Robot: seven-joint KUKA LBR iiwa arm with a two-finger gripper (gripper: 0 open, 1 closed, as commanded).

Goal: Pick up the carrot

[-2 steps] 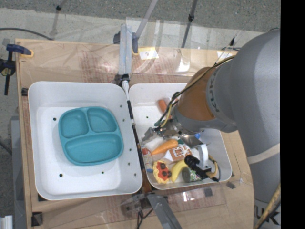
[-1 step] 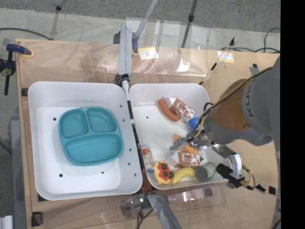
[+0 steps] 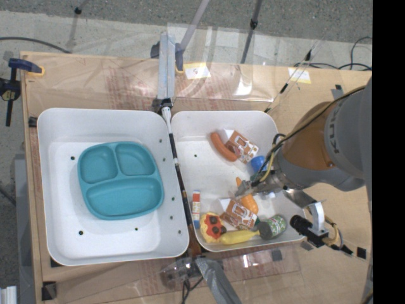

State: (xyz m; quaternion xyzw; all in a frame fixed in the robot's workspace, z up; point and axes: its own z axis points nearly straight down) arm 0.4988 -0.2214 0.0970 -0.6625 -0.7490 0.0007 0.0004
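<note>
From the fixed camera above the bench, the arm (image 3: 329,147) reaches in from the right over the right bin (image 3: 190,124), and its gripper (image 3: 258,185) sits low among the clutter near that bin's middle. The carrot (image 3: 248,201) lies just below and beside the gripper tip, an orange piece touching a brown packet (image 3: 238,215); whether the fingers are apart or closed cannot be told, as the wrist hides them and the picture is soft there. The step in hand looks like the final descent onto the carrot, with no grasp yet shown. The next move would seem to call for a small shift toward the carrot, fingers straddling it, clear of the packet alongside. Counting: two white bins, the left bin (image 3: 47,170) bearing one teal divided plate (image 3: 120,179); in the right bin one carrot, one sausage (image 3: 223,145), two brown packets, one blue object (image 3: 257,164), one banana (image 3: 239,237), one green can (image 3: 273,227), and one small stick by the wall (image 3: 196,208).
</note>
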